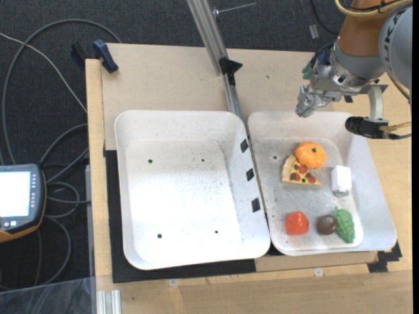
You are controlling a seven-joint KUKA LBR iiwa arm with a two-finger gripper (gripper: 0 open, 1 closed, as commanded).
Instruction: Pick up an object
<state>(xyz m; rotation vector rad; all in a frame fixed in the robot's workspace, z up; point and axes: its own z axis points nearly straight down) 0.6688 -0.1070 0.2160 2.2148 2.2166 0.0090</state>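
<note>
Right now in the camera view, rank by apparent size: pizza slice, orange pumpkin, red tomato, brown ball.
1. pizza slice
2. orange pumpkin, close to the pizza, so that order is unsure
3. red tomato
4. brown ball

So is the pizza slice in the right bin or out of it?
In: the pizza slice lies flat on the right bin's floor, touching the orange pumpkin.

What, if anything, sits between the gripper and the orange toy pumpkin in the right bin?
Nothing visible. The gripper hangs above the right bin's far rim, and only bare bin floor separates it from the orange toy pumpkin.
</note>
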